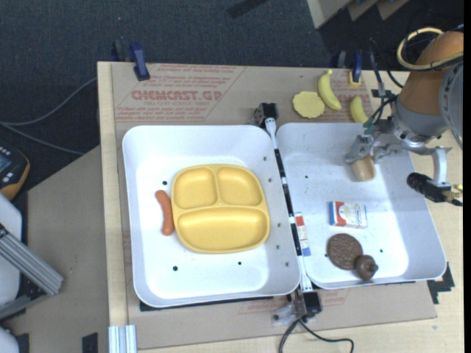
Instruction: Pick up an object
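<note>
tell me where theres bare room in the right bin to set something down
The right bin is bare in its near-left corner, left of the brown cookie, and along the left wall above the small carton. It is crowded at the far right, where the end effector sits over a tan object.

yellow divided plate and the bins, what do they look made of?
Yellow divided plate: likely moulded plastic, smooth with a soft sheen; uniform colour, rounded compartment edges. Left bin and right bin: probably thin formed white plastic, semi-gloss; rounded corners and shallow lips suggest it. Could be coated metal; the look leaves it open.
</note>
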Tool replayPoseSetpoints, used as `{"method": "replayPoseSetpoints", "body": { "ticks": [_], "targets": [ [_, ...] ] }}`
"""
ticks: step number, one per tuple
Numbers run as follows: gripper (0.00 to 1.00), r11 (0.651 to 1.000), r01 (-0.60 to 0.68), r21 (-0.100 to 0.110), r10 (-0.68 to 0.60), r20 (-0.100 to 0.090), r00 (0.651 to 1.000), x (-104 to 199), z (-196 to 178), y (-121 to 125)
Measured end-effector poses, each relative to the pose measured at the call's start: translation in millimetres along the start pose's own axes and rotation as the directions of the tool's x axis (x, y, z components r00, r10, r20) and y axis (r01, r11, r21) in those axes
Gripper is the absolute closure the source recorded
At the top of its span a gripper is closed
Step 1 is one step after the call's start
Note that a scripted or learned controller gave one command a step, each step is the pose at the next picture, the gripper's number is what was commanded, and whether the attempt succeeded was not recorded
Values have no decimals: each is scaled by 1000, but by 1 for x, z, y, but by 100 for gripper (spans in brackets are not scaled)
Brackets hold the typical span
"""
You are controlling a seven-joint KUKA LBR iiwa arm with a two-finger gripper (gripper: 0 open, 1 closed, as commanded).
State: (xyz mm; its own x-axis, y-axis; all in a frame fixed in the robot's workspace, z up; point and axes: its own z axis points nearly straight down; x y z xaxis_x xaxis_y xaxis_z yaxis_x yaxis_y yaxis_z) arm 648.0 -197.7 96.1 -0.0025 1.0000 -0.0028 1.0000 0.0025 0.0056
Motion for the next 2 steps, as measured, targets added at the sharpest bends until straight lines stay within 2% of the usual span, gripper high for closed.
{"method": "replayPoseSetpoints", "body": {
  "ticks": [1,2],
  "targets": [
    [100,1000,4,6,-4,-5,1000,86,10,-20],
    [100,1000,5,-1,-5,-5,1000,169,-95,-44]
  ]
}}
